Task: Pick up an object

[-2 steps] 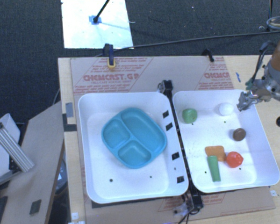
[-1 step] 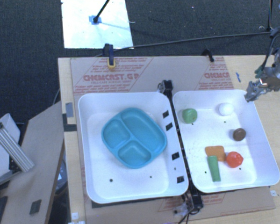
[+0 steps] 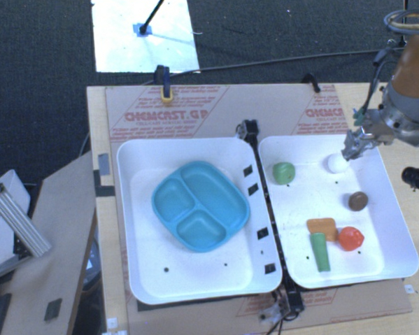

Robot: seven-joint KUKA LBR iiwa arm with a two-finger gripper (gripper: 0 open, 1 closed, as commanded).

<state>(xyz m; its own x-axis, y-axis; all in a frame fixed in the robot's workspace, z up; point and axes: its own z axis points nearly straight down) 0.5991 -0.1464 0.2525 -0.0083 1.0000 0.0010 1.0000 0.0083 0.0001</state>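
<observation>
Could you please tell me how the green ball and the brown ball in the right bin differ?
The green ball is green and looks larger; the brown ball is dark brown and smaller. The green ball lies near the divider, the brown ball toward the outer wall. Both are roundish and lie untouched.

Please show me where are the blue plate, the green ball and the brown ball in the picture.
blue plate (image 3: 170,197): camera view, on the floor of its upper left compartment.
green ball (image 3: 284,172): camera view, on the middle of the ball.
brown ball (image 3: 358,201): camera view, on the middle of the ball.
</observation>
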